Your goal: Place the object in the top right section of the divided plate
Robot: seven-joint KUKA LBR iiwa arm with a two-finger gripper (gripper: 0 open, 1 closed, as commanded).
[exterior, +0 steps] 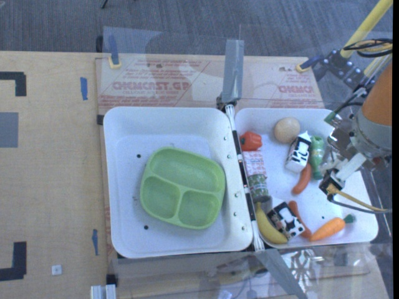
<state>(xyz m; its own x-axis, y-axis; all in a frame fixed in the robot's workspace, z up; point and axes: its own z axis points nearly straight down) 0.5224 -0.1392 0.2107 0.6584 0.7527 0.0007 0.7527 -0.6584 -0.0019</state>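
Observation:
A light green divided plate (182, 187) lies in the left bin (121, 129), with one long section along its upper side and two smaller ones below; nothing is on it. My gripper (341, 147) hangs over the right edge of the right bin (365, 226), just right of a green bottle (318, 156) and a white and black carton (298, 152). No object shows in its grasp.
In the right bin lie a beige ball (287, 129), a red pepper (250, 141), a red chili (302, 179), a carrot (328, 228), a banana (268, 227), a black and white toy (288, 219) and a wrapped bar (254, 170) along the divider wall.

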